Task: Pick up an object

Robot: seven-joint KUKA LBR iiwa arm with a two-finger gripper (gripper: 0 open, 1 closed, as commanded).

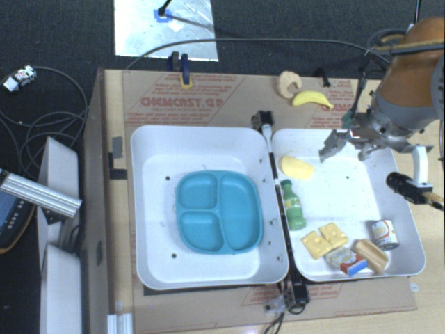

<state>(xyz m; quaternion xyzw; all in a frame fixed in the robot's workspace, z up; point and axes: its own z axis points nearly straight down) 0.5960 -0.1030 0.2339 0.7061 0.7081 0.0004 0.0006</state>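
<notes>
The left bin [149,186] holds a blue divided plate [218,211], lying flat a little right of the bin's middle. Just past the seam between the bins, in the right bin [410,252], a green bottle [293,204] lies along the left wall, and a pale yellow lemon-like piece [297,167] sits just above it, near the upper left corner. Along the near edge sits a cluster — two yellow cheese-like slabs [324,239] side by side, then a bread-like roll [370,254] with a small red-and-blue item [356,266] touching it, and a small can [383,233] toward the right wall. Beyond the bins, on the cardboard, a banana [312,99] lies beside a tan rounded piece [288,83]. The gripper [350,146] hangs over the upper part of the right bin, right of the lemon-like piece and apart from it — its two fingers spread wide, nothing between them. The arm [410,82] rises behind it to the right.
</notes>
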